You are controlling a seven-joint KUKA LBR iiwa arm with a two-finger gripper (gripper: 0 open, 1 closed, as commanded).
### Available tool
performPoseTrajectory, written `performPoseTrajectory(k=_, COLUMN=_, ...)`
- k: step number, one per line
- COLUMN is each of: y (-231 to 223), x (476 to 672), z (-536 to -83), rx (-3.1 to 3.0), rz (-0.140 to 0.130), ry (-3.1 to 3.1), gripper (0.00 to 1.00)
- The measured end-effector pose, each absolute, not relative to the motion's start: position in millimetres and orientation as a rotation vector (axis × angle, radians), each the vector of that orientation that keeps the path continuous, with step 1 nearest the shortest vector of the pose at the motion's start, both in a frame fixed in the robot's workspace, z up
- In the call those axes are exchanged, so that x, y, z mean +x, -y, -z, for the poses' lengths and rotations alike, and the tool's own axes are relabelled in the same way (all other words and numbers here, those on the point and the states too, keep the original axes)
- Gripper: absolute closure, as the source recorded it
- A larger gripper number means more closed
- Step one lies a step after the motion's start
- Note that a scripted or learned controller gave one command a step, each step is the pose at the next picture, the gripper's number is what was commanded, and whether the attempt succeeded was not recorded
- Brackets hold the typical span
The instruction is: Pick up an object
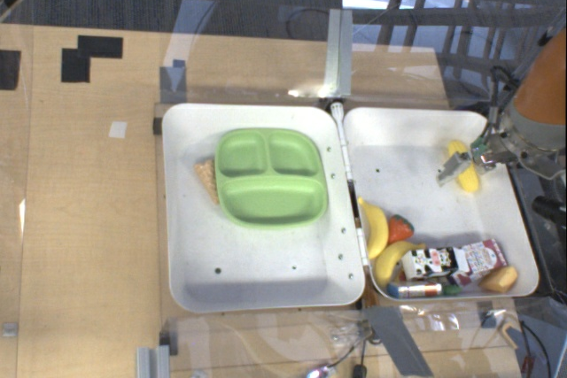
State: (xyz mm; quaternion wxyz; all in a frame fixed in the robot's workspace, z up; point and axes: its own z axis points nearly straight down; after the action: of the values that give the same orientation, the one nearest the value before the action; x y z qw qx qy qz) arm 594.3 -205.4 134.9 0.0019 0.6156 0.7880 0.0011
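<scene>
My gripper (454,165) reaches in from the right over the upper right part of the right bin (399,137). It sits right against a small yellow object (468,179), whose yellow shows both above and below the gripper's metal tip. Whether that object is held I cannot make out. Along the right bin's near edge lie two bananas (377,231), a red fruit (400,227), a black-and-white carton (431,261), a pink carton (484,256), a small orange piece (500,279) and a marker (416,289).
The left bin (186,261) holds a green divided plate (269,177) with a tan cracker-like piece (206,180) tucked at its left edge. A metal divider (340,57) runs between the bins at the back. The wooden bench (80,208) spreads to the left.
</scene>
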Motion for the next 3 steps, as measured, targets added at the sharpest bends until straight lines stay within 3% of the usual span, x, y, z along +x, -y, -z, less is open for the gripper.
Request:
performPoseTrajectory(k=1, y=205, x=631.6, z=-89, rx=1.769, rz=-0.008, ry=-2.582, gripper=0.00)
performPoseTrajectory(k=2, y=203, x=634.7, z=-103, rx=1.765, rz=-0.016, ry=-2.577, gripper=1.00)
performPoseTrajectory(k=3, y=204, x=633.2, z=-89, rx=1.650, rz=-0.006, ry=-2.662, gripper=1.00)
